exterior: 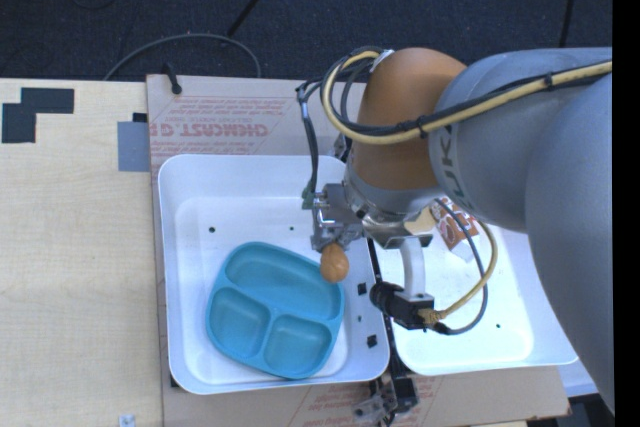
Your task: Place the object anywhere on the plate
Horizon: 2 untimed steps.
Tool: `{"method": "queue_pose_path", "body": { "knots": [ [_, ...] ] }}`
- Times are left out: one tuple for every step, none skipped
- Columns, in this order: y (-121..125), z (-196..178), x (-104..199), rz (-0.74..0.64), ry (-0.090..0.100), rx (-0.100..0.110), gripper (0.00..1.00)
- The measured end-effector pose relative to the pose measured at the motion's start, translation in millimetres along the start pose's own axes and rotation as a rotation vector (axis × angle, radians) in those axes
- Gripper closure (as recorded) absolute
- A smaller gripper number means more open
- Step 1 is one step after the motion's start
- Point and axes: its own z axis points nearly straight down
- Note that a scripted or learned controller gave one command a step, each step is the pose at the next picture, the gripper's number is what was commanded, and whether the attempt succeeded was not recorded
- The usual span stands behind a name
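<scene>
The small brown egg-shaped object [334, 264] hangs right below the gripper [331, 245], at the upper right rim of the blue divided plate [272, 310] in the left white bin [190, 215]. The metal gripper parts sit directly above the object and touch its top, but the wrist and the orange band of the arm [420, 130] cover the mechanism, so I cannot tell whether the fingers are apart or clamped on it.

Judging by its look, the object is light, rigid and smooth, with a rounded shell. Such a shape probably slips and rolls easily, so the safest hold is likely across its middle, at the widest part, with the pads on opposite sides. A pinch near either tapered end would tend to squeeze it out.

The plate's three compartments lie below and to the left of the fingers; their raised walls should stop the object rolling once released. The right bin [500, 335] lies on the other side, under the arm.
</scene>
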Motion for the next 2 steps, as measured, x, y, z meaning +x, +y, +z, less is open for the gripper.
{"method": "queue_pose_path", "body": {
  "knots": [
    [-1.4,-17.7,14.0,0.000,0.000,-0.003,1.00],
    [4.9,1.1,19.6,0.001,-0.001,0.000,1.00]
  ]
}}
